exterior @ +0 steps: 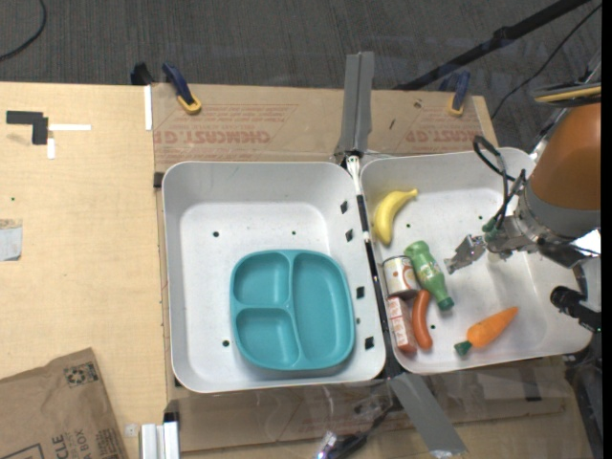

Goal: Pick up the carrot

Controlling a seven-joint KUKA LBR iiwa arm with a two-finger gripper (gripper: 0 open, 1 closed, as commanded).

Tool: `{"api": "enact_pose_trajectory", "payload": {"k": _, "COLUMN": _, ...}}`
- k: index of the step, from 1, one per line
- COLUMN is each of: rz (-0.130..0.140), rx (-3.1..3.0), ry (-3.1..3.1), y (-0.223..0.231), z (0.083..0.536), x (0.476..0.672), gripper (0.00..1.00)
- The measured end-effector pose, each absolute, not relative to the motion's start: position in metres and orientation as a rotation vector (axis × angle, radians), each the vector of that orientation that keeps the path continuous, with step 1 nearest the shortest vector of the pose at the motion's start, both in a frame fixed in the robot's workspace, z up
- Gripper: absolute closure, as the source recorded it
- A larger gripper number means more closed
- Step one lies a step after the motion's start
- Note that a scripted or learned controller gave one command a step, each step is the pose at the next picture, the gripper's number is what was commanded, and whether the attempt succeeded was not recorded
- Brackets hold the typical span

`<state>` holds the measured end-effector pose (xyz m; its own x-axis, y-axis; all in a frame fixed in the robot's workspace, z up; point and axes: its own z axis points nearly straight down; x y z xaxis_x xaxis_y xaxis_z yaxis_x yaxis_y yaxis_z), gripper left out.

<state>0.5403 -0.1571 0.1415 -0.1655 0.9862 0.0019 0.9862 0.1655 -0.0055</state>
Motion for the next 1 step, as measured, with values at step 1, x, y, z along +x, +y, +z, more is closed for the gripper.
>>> {"api": "enact_pose_trajectory", "payload": {"k": 1, "rz": 0.001, "rx": -1.705, "ry": -2.637, "y": -0.1693, "z": 0.1602, "x": 0.5563, "gripper": 0.00}}
